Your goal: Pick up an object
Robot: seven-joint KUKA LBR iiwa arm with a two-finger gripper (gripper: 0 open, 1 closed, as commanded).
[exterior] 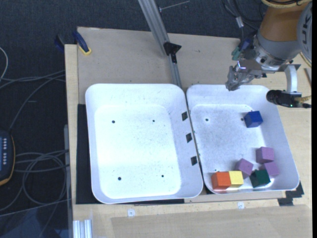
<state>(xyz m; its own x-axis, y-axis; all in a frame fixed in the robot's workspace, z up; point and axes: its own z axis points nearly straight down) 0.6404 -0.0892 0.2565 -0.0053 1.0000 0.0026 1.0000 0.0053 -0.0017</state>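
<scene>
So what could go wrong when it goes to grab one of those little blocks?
The gripper hangs over the right bin's far rim, away from every block. The blue block stands alone, likely easiest. The orange block, yellow block and green block crowd the near corner, where fingers may jam or nudge neighbours.

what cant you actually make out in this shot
- Gripper, camera view: small and blurred, so whether it holds anything is unclear.
- Arm: cut off by the top edge.
- Green block: partly hidden among the purple blocks.
- Black device: cropped by the left edge.
</scene>
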